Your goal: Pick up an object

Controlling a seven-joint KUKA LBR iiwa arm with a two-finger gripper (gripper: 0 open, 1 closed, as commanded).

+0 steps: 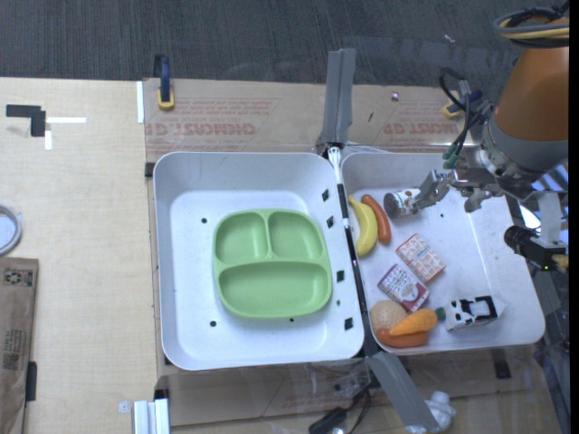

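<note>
Orange-banded arm's claw (432, 191) touches small bottle (403, 201) in right bin (525, 319).

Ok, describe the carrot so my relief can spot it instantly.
Look in the right bin, at its front left corner. The carrot lies there on a red-orange piece, touching a pale round item. It alone is a tapered orange cone with a green tip.

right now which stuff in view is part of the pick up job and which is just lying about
For the job:
gripper
small bottle
banana
sausage
two snack packets
carrot
round fruit
cow-print carton
right bin

Lying about:
green divided plate
left bin
blue clamp
</note>
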